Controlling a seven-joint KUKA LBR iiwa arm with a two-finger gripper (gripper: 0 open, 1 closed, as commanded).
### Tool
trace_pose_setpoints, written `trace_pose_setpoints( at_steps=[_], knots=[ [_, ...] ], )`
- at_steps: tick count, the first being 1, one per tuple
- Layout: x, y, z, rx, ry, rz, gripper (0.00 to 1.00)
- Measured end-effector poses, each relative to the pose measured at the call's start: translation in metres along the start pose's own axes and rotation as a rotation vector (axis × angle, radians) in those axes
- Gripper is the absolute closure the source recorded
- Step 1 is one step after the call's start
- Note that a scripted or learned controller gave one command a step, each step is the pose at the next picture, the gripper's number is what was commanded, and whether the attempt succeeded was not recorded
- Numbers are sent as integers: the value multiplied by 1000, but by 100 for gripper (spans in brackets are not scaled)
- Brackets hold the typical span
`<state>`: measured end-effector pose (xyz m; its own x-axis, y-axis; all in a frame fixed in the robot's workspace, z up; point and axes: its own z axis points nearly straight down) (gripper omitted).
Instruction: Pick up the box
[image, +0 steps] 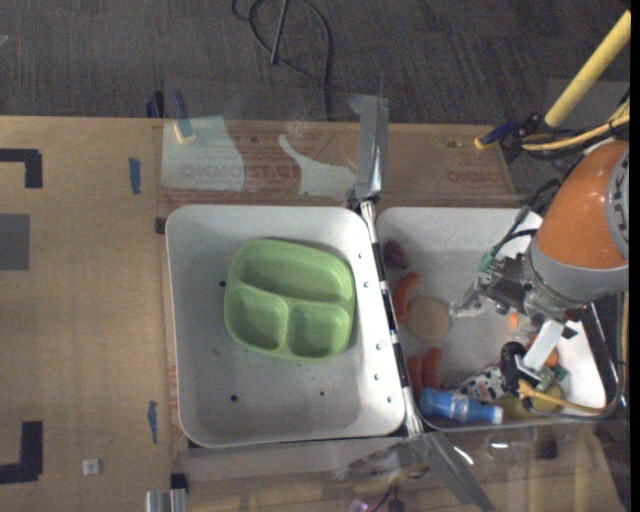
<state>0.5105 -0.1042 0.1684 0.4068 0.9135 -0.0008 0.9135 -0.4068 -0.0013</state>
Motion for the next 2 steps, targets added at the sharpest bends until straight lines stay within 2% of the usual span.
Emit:
trace_pose_setpoints(
  at_steps=[1,2],
  knots=[
    [16,-12,-15,0,0,293,0],
    [16,-12,-25,1,-1,291,100]
  ],
)
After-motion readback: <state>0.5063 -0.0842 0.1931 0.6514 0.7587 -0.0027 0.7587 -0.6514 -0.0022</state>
